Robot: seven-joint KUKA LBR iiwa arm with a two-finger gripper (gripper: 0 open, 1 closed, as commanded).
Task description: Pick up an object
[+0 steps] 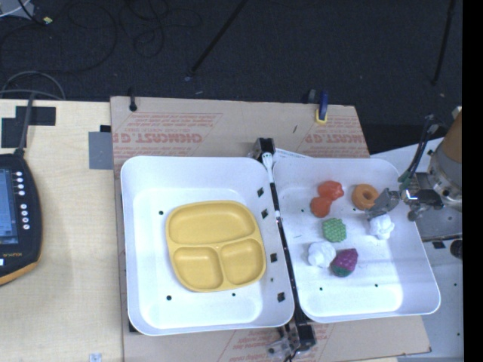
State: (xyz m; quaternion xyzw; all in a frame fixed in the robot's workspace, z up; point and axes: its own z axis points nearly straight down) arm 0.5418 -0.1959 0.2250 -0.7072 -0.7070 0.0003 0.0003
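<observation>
The right bin [407,296] holds several small objects. An orange-red piece [330,190] and a red piece [321,207] lie near its back, beside a brown doughnut [365,196]. A green knobbly object [334,230], a white lump [320,255] and a purple-and-green object [346,262] sit in the middle. A white crumpled object [381,226] lies at the right. My gripper [386,202] reaches in from the right, low over the bin, just above the white crumpled object and right of the doughnut. I see nothing held in it.
The left bin [143,202] holds a yellow divided plate [216,245]. A black divider with clips [273,225] runs between the bins. A handheld control pendant [15,217] lies on the bench at far left. Cardboard [196,130] lies under both bins.
</observation>
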